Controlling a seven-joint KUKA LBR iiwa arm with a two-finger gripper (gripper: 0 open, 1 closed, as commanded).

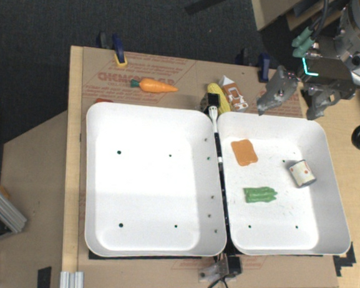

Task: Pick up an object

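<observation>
- Cardboard covers your bench under two white bins; the right bin [327, 184] holds an orange slab [244, 152], a green piece [260, 195] and a small white can [301, 173].
- Probably light and stiff, the can may roll; grip it across its round sides.
- Your gripper [293, 99] hangs above the bin's far edge, fingers spread, holding nothing.
</observation>
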